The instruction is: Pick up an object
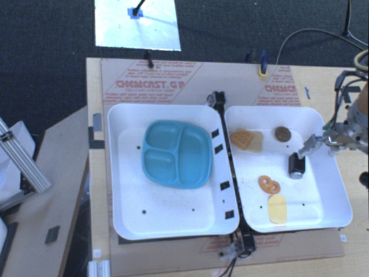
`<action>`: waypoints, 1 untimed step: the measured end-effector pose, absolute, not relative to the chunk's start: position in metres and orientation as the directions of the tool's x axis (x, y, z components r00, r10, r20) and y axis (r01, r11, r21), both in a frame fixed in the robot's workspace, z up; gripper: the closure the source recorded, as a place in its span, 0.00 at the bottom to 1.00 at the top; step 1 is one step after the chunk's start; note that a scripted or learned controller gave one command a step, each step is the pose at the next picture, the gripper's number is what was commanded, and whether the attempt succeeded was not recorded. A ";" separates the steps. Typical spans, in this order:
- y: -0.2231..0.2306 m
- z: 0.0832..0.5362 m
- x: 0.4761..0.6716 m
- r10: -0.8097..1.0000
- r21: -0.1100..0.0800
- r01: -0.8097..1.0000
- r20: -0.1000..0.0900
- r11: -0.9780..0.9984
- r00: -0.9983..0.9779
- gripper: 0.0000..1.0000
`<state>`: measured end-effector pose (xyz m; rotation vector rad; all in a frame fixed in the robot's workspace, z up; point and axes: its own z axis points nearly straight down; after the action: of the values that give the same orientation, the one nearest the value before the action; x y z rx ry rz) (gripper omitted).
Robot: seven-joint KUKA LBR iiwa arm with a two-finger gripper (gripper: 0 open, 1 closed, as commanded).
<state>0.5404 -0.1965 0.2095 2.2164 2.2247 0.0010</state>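
Note:
The right bin (pixel 328 172) holds a tan waffle-like piece (pixel 246 139) at its back left, a brown round disc (pixel 282 134) at the back, an orange pretzel (pixel 268 184) near the middle and a pale yellow piece (pixel 277 209) at the front. My gripper (pixel 339 138) hangs over the right rim of this bin, to the right of the brown disc and apart from all the pieces. Nothing shows in its grasp.
The left bin (pixel 124 154) holds a blue divided plate (pixel 176 154). A black clipped divider (pixel 226 166) runs between the two bins. A cable (pixel 300 36) arcs over the bench at the back right.

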 end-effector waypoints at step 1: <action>-0.191 0.152 0.546 1.000 0.002 1.000 0.000 0.003 -0.003 0.00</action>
<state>0.5455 -0.1913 0.1516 2.2174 2.2233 0.0014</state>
